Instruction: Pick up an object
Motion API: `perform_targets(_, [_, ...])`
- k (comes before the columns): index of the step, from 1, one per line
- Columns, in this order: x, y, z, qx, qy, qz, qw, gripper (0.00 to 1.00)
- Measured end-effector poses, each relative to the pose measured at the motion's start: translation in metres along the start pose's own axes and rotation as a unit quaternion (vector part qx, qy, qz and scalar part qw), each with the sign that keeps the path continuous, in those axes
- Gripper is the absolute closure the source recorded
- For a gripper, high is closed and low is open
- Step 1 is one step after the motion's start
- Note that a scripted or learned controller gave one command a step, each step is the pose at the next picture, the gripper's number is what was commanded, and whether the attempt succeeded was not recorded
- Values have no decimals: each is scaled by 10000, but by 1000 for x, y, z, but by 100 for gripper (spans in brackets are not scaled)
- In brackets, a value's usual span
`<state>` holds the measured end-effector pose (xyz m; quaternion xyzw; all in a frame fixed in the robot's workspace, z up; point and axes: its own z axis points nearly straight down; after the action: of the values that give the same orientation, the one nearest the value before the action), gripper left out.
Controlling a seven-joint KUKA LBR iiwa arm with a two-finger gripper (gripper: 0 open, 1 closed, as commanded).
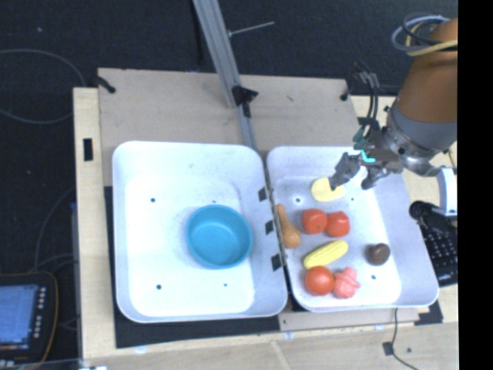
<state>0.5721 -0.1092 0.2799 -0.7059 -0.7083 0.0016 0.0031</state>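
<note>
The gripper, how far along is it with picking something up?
Nothing looks picked yet: the toy foods all lie in the right bin. In hand: the gripper hangs open over that bin, beside the pale yellow piece, with nothing between its fingers. Left: close on an object and lift it.

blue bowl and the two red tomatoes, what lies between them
In the camera view, between the blue bowl and the red tomatoes lie the bins' adjoining rims and an orange carrot-like piece.

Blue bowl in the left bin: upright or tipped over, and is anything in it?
Upright and empty. The bowl sits in the left bin with its opening facing up, showing only its bare blue inside.
</note>
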Motion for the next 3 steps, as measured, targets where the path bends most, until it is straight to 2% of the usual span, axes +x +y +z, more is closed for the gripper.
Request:
perform_targets(1, [0,1,-3,-31,-2,-2,10000,0])
perform_targets(2, [-3,-5,59,-13,-24,21,10000,0])
perform_targets(3, [2,3,114,1,-20,49,10000,0])
